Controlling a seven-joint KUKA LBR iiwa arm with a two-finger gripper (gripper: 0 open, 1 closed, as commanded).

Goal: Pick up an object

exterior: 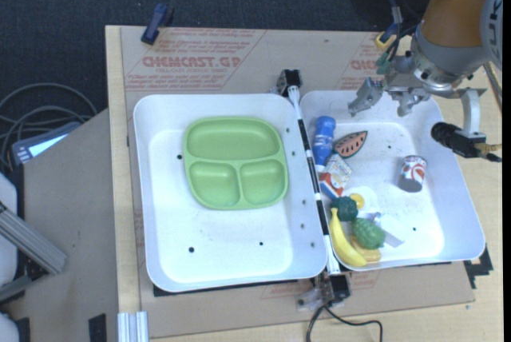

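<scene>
gripper [387,98]: two fingers spread, holding nothing, above right bin's [463,208] far edge | target: small red-and-white metal can [412,172], on its side mid-bin toward the right wall, nearer than the gripper | handling: likely light, stiff, smooth, may roll; pinch across its body

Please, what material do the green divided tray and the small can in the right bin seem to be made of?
The green divided tray looks like moulded plastic: one even pale green colour, rounded compartment walls, a matte surface. The small can seems to be metal with a printed red and white label; its end looks silvery grey, but it is too small to be sure.
</scene>
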